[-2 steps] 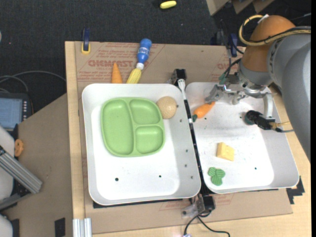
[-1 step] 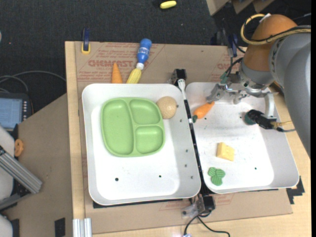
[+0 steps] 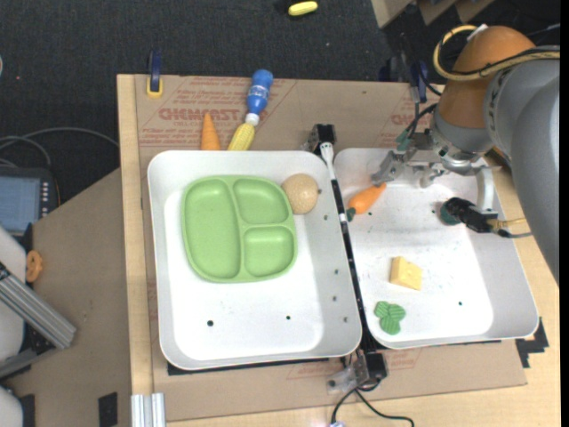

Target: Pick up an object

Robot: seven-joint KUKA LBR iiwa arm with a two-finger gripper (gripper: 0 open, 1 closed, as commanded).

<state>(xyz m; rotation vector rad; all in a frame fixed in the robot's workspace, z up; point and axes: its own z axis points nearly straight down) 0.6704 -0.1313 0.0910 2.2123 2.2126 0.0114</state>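
My gripper (image 3: 409,173) hangs over the far end of the right bin (image 3: 498,283), its fingers spread and nothing between them. An orange carrot toy (image 3: 364,198) lies just left of and below the left fingertip (image 3: 388,169), close to the bin's left wall. A yellow cheese wedge (image 3: 406,273) rests mid-bin. A small green leafy toy (image 3: 388,316) sits near the bin's front edge. In the left bin (image 3: 231,327) a green divided plate (image 3: 238,228) lies flat, with a tan ball (image 3: 300,192) at its upper right corner.
Behind the left bin, on the cardboard, lie a blue and white bottle (image 3: 258,92), an orange piece (image 3: 209,132) and a yellow piece (image 3: 242,136). A black clip (image 3: 322,136) sits at the far end of the ridge between the bins.
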